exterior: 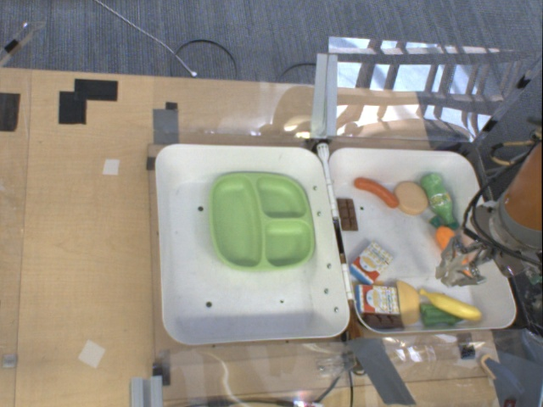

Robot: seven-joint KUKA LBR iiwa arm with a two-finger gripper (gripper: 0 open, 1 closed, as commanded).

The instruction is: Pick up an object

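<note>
Hand: the hand (462, 265) hangs low over the right bin (475, 172), near its right wall; whether it is apart or together I cannot tell, the metal parts blur into one lump.
Arm: the arm (522, 206) comes in from the right, its orange band above the wrist.
Nearest thing: the banana (451, 304) lies just below the hand, along the bin's lower edge, touching the yellow bottle (410, 302) and a green piece (436, 316).
Look of it: yellow, curved, smooth, probably hard plastic, so likely to slip.
Others nearby: a small orange piece (445, 236) just above the hand; a green bottle (438, 195), a bun (411, 197) and a sausage (376, 192) farther up; a small carton (372, 261) and a snack box (378, 299) to the left.
Left bin: the left bin (178, 227) holds a green divided plate (261, 220).
How to do it well: shift toward the banana's middle, close across its narrow width, not its length, and lift straight up clear of the neighbours and the wall.
</note>
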